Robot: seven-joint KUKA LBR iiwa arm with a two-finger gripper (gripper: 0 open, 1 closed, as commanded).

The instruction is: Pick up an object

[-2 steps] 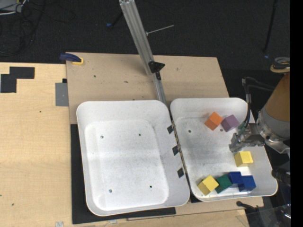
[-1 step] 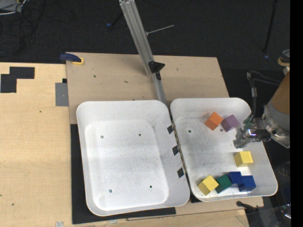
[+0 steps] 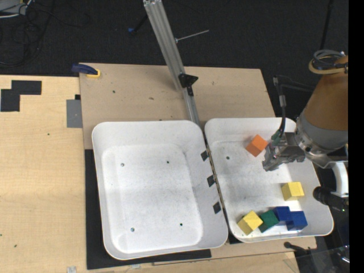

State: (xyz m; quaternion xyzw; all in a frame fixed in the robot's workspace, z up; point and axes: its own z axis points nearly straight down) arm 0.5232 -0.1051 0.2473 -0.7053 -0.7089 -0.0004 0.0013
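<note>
My gripper [image 3: 273, 161] hangs over the right bin [image 3: 239, 178], near its middle right. An orange block [image 3: 256, 145] lies just up and left of the fingertips, apart from them. A yellow cube [image 3: 293, 190] sits below the gripper toward the bin's right side. Along the bin's front edge lie another yellow block [image 3: 249, 222], a green block [image 3: 268, 220] and a blue block [image 3: 291, 218], packed close together. Nothing shows between the fingers.
The left bin [image 3: 151, 189] stands beside the right one, joined by black clips [image 3: 209, 180]. A slanted aluminium rail [image 3: 168, 49] rises behind the bins. The arm's orange-banded body [image 3: 330, 104] fills the right side.
</note>
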